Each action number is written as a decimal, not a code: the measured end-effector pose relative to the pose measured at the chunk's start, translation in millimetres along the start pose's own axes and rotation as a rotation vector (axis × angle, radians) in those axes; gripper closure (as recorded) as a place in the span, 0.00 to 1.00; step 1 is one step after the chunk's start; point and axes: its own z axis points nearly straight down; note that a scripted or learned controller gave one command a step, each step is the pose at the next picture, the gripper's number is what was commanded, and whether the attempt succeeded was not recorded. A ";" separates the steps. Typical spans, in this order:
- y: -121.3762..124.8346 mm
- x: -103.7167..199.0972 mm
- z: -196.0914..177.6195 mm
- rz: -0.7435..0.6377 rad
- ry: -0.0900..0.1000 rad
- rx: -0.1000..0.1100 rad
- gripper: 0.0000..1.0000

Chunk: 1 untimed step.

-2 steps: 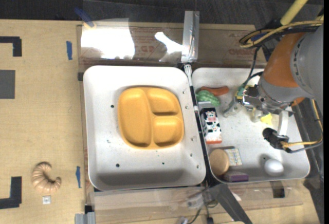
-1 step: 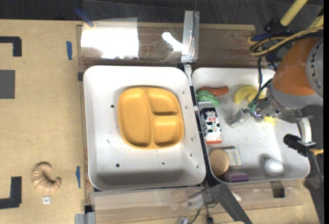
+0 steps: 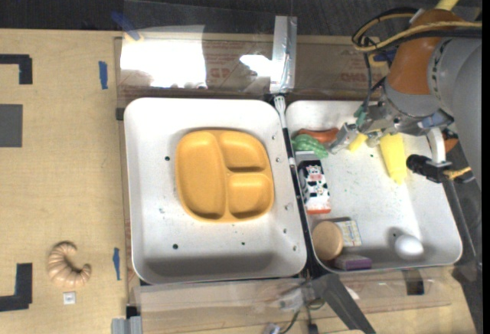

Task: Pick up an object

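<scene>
Bench: tan board surface under a dark floor strip at the far edge, with black corner marks and blue tape tabs on the left. A coiled tan toy (image 3: pixel 69 263) lies loose on the board at near left, well apart from both bins.

Left bin (image 3: pixel 145 171): shallow, white. Contents — one orange divided plate (image 3: pixel 224 174), three compartments, lying flat at centre.

Right bin (image 3: pixel 436 225): shallow, white, scattered small goods.
- Yellow banana-like piece (image 3: pixel 392 156), far right of the bin, long axis running far-to-near.
- Green item (image 3: pixel 309 145) with an orange piece (image 3: pixel 321 133) beside it, at the far left corner.
- Small printed carton (image 3: pixel 314 187) along the left wall, long axis far-to-near.
- Round tan wooden piece (image 3: pixel 328 240) at near left, a purple object (image 3: pixel 357 263) just near of it.
- Pale egg-shaped item (image 3: pixel 409 247) at near right.

Arm: grey with an orange band, entering from the right, wrist over the far right part of the right bin. Gripper (image 3: pixel 360 135) sits low over the far side of that bin; whether it is open or closed cannot be told, and nothing is visibly held.

Governing relation: the yellow piece lies just right of the gripper and slightly nearer, its length across the approach from the left; the green and orange items lie just left. By judgement, the yellow piece is the closest candidate — a short shift right, closing across its narrow width.
</scene>
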 end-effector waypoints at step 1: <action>-74.0 3.2 -24.8 -0.500 -0.008 -0.015 0.00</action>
